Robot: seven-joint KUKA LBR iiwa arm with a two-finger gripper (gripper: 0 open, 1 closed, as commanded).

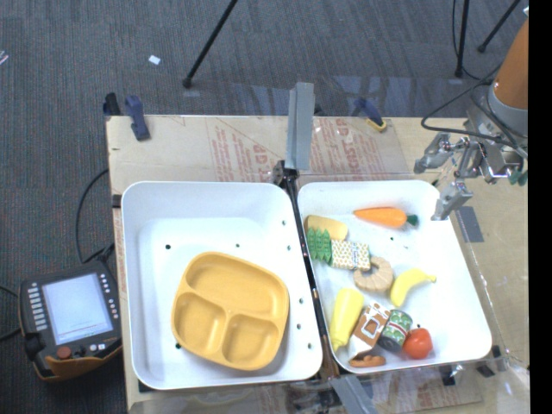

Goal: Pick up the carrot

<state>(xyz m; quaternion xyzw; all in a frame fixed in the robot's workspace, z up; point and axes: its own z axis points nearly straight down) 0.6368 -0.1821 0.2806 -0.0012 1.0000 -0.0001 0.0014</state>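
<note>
The orange carrot [382, 217] with a small green top lies on its side in the far part of the right bin [479, 304], its green end pointing right. My gripper [457, 213] hangs over the bin's far right corner, a little right of the carrot and apart from it. It is open, with nothing between its fingers [447, 203].
In the right bin with the carrot are a banana [410, 285], a tomato [417, 343], a yellow pepper-like piece [346, 315], a round cookie [373, 276], a green block [320, 246] and small boxes. A yellow divided plate [230, 310] lies in the left bin [138, 231].
</note>
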